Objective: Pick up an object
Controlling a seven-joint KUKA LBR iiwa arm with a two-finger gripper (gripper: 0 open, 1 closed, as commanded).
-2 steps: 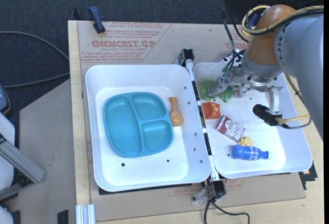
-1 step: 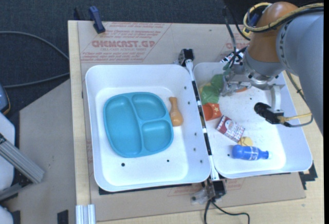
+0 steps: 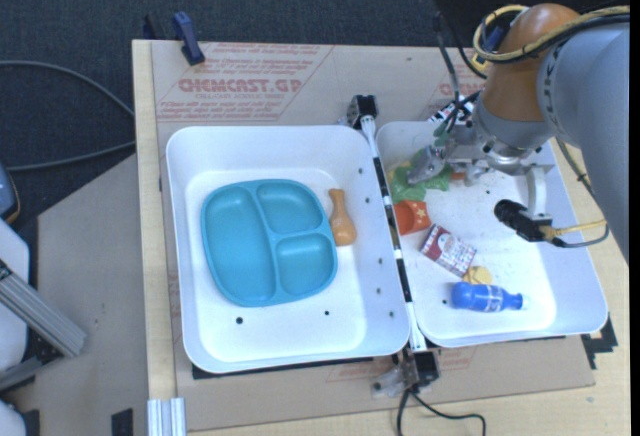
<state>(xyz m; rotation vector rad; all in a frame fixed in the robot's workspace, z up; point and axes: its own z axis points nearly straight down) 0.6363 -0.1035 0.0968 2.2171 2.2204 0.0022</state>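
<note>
Two bins sit side by side; the gripper [image 3: 432, 162] hangs low over the right bin's [image 3: 575, 309] far-left corner, just above a green object [image 3: 408, 182]. Jaw state cannot be determined. Open floor lies beyond the blue bottle [image 3: 484, 299].

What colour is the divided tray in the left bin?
Light blue: the three-compartment plastic tray, seen clearly in the camera view.

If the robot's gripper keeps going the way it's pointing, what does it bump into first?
Probably the green object in the right bin; the gripper points down at it, though depth is unclear.
</note>
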